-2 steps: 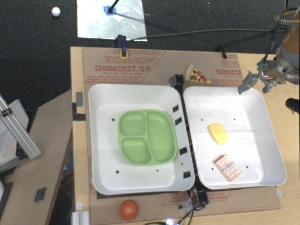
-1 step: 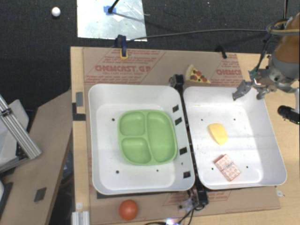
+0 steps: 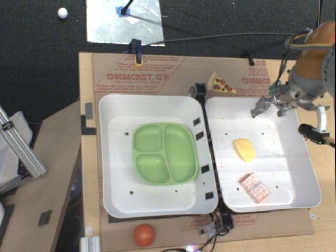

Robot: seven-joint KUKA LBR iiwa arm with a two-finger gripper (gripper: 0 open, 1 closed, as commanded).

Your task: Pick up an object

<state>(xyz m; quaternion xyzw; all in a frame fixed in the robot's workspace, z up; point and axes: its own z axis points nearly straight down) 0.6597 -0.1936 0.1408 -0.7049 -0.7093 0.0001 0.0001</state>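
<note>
Two shallow white bins sat side by side on a brown board, the left bin (image 3: 113, 140) and the right bin (image 3: 294, 156), their inner edges meeting along a dark seam with small black clips. A green divided plate (image 3: 165, 153) lay flat in the middle of the left bin, its three compartments bare. In the right bin a yellow block (image 3: 244, 149) rested near the center, and a small pink patterned packet (image 3: 254, 187) lay toward the bin's near edge, apart from the block. The arm (image 3: 315, 56) came in at the upper right, partly cut off by the frame edge, so only its orange band and grey wrist showed. The gripper (image 3: 270, 106) hung over the far edge of the right bin, well away from both the block and the packet, with nothing between its fingers; its small grey parts blurred together, so how far apart they stood could not be made out. A toy pizza slice (image 3: 222, 84) lay on the board just beyond the far corner where the bins met. An orange ball (image 3: 143, 235) sat on the board's near edge below the left bin.
</note>
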